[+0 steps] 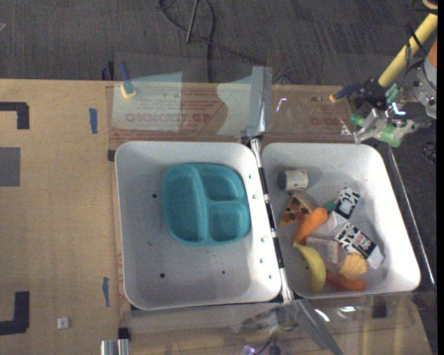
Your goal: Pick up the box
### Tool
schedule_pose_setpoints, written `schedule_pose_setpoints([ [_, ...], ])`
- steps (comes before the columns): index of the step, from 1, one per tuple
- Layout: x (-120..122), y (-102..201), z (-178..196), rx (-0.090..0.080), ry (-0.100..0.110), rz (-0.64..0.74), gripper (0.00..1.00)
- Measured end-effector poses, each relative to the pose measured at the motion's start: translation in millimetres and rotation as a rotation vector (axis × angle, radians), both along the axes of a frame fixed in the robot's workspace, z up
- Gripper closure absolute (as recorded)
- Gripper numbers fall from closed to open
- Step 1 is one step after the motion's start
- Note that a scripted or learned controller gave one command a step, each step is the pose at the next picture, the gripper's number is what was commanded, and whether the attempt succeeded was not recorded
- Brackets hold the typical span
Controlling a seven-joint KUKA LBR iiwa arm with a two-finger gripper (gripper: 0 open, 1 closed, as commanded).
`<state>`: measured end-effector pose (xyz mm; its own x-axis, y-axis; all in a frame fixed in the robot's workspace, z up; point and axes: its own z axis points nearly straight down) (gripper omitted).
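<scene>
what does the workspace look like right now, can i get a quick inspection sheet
surface: wooden bench bearing two shallow white bins side by side, the left bin and the right bin.
job's things: a white box with black patterns lies in the right bin, untouched; a smaller patterned box lies just above it.
clutter: carrot, banana, pizza slice, small cylinder and a shell-like piece, all in the right bin; teal divided tray in the left bin.
grippers: gripper sits above the right bin's top edge, away from the box; finger state unclear.
cables: dark cables on the floor at the top.
surroundings: grey carpet; blue tape marks on the bench.
</scene>
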<state>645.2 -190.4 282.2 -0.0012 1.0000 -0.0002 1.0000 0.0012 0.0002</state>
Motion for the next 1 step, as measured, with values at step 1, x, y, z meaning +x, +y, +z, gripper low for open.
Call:
schedule_pose_setpoints([
  [1,21.5,22.5,-132.4,0.0,0.002,0.12,0.0],
])
